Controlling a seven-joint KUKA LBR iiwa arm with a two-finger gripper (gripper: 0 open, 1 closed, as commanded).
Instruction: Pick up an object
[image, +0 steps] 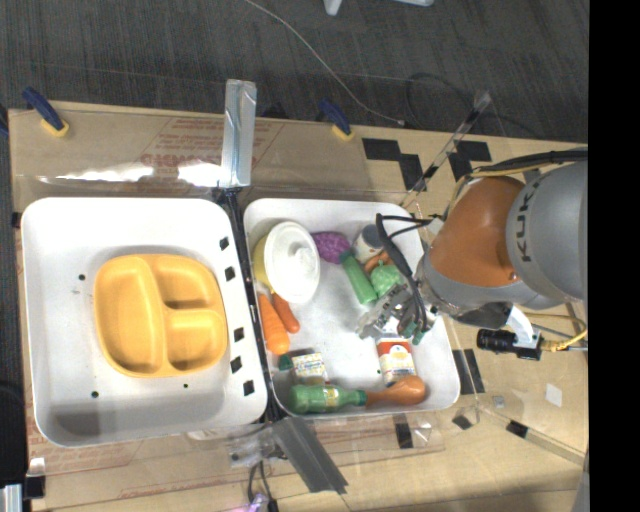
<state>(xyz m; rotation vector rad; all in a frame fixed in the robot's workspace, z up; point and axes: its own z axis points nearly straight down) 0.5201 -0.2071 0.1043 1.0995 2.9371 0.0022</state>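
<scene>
The claw (397, 317) is hovering low in the right bin (440, 345), grip state I can't tell, with the small red-capped bottle (396, 361) sitting upright just below it.

White letters "KU" read on the grey arm (548, 235), faint reddish print seen on the cardboard (180, 140) behind the bins, illegible, labels on small bottles (397, 362) too small to be read

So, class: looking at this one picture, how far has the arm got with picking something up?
Done: the gripper is down in the right bin, among the toys. In hand: nothing visibly held. Left: grasping and lifting something, perhaps the small bottle beside it.
</scene>
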